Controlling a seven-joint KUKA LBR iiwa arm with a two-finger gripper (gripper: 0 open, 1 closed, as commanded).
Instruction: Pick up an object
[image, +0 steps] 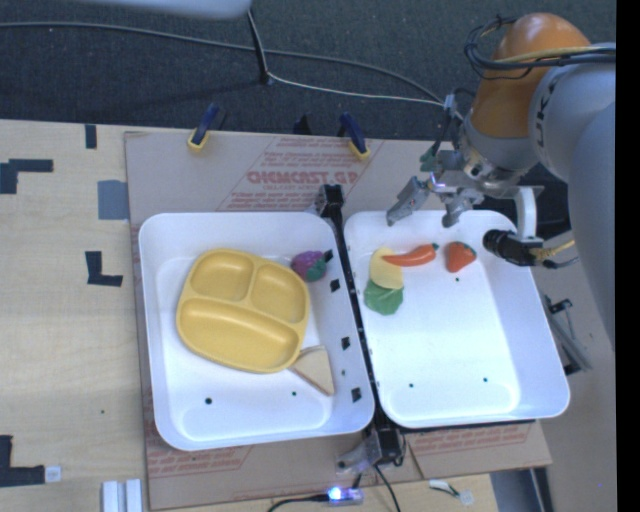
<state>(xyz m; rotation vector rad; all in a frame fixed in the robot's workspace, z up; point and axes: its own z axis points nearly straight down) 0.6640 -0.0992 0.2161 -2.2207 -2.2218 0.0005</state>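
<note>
My gripper hangs over the far edge of the right bin, its two fingers spread apart with nothing between them. Just below it in that bin lie an orange-red carrot-like piece, a small red-orange piece, a yellow piece and a green piece. The carrot-like piece sits closest under the fingers, a short gap away.
The left bin holds a yellow divided tray, a purple toy by the dividing wall and a tan wedge. Blue-and-yellow clamps grip the cardboard's far edge. A black fitting sticks out at the right bin's rim.
</note>
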